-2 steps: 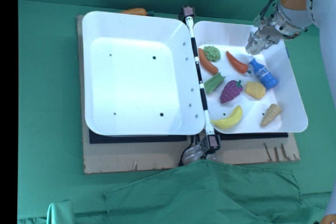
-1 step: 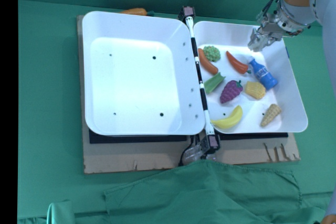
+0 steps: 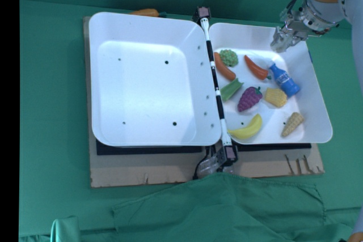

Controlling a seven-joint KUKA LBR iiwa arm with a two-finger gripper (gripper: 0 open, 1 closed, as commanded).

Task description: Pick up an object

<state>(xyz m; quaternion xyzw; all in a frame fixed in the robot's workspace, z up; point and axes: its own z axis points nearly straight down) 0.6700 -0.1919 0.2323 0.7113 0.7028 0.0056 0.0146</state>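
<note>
Eight toy foods lie in the right bin [image 3: 317, 116].
At its one o'clock corner hovers the gripper [image 3: 282, 42]; jaw state unclear.

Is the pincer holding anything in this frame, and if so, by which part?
Nothing is held. The pincer hangs above the right bin's far edge, with no toy between its fingers; the blue bottle lies below.

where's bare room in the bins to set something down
The left bin has bare floor from wall to wall. In the right bin, a bare strip lies along the far wall beside the end effector, and another along the right wall past the bottle. Its middle is crowded with toy food.
</note>
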